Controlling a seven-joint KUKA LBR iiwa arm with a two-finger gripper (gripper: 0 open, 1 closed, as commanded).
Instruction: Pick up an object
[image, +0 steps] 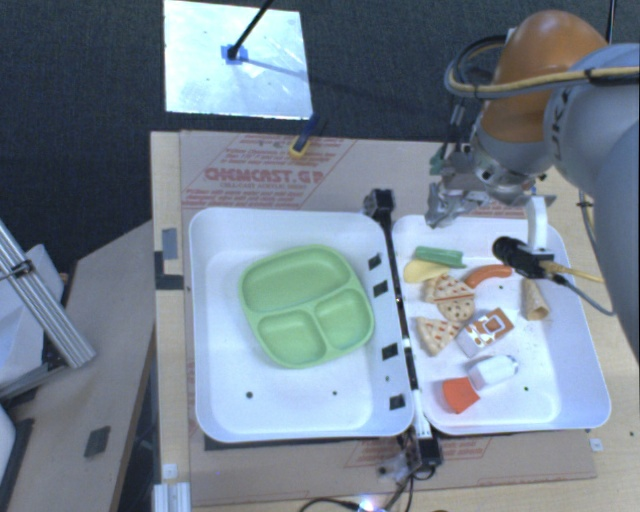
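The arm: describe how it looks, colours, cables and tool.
The grey KUKA arm has smooth rounded metal links with a glossy orange band bulging above the wrist. Black and yellowish cables loop beside that band. Below sits a small dark grey metal tool with mechanical parts and thin wiring around it.

Grey arm (600, 110), orange band (540, 70), black cables looped beside it

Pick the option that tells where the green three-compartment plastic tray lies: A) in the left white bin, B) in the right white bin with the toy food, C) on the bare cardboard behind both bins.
A: the green three-compartment plastic tray lies flat in the left white bin, apart from the toy food.
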